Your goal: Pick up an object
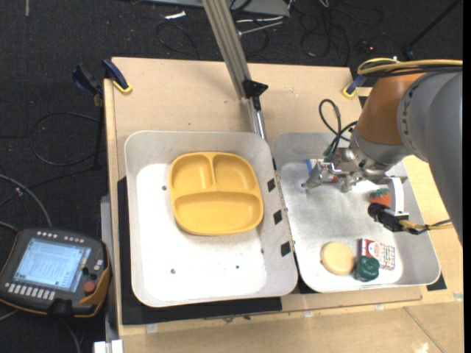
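The tool [324,176] hovered over the right bin [316,219], its grip state impossible to tell; no object looked lifted yet.

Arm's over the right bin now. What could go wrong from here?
1. The gripper hangs over bare bin floor, apart from the round yellow piece and the green object; closing here would likely catch nothing.
2. Those two and the small printed box crowd the near corner of the right bin, so a grasp may nudge neighbours or hit the wall.
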Tool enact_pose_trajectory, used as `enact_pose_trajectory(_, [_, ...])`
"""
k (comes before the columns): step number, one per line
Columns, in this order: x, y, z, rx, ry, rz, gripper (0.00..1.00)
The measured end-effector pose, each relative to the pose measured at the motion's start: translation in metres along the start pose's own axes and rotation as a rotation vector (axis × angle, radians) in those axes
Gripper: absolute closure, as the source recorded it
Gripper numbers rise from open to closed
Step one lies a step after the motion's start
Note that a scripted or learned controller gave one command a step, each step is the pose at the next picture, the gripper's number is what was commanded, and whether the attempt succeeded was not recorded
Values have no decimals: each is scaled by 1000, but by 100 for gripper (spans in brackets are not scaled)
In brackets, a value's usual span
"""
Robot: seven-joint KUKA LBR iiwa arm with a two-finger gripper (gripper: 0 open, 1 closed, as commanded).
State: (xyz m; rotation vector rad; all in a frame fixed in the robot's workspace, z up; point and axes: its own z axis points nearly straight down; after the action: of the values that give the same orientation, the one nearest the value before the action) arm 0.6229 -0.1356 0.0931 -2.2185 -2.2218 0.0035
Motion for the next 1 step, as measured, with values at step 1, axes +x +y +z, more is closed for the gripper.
enact_pose_trajectory(1, [0,1,-12,-4,-1,0,100])
